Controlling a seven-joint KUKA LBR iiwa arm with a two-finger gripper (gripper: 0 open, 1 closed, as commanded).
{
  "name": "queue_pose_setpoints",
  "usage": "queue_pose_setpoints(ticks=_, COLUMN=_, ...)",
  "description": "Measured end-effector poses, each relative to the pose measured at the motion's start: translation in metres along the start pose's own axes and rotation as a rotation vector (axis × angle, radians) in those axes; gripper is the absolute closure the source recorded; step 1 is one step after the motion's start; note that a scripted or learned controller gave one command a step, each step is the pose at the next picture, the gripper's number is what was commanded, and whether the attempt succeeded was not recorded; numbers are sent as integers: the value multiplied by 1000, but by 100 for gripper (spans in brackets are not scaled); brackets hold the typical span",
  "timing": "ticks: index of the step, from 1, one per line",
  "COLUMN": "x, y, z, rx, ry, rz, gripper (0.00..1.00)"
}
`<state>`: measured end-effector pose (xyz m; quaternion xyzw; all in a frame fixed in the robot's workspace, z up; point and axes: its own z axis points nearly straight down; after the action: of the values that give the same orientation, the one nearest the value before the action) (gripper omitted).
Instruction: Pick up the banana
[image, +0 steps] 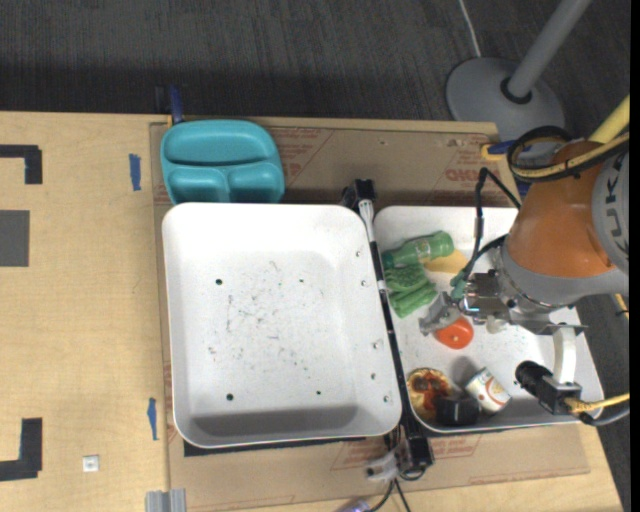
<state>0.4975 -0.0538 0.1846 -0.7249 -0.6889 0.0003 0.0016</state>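
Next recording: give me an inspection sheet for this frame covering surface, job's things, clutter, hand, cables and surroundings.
Surface: two white bins; left bin bare, scuffed.
Job's things: banana, a pale yellow piece partly under the arm, right bin.
Clutter: green toys, orange-red ball, small can, dark round item.
Hand: hand low over the green toys and ball; finger state unclear.
Cables: black cable along the arm.
Surroundings: teal tray, grey stand base.

Even, bright overhead light fills the frame. The left white bin in the centre looks nearly blown out, with soft shadows along its lower edge. The dark floor along the top stays dim. Focus is slightly soft throughout.
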Motion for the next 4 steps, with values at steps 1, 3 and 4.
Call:
queue_pose_setpoints(ticks=1, x=82, y=-22, z=-11, rx=-1, ry=-1, rz=195, gripper=0)
queue_pose_setpoints(ticks=3, x=193, y=-27, z=99, rx=-6, ry=2, rz=29, gripper=0)
queue_pose_setpoints(ticks=4, x=270, y=-32, z=28, rx=-1, ry=-1, rz=83, gripper=0)
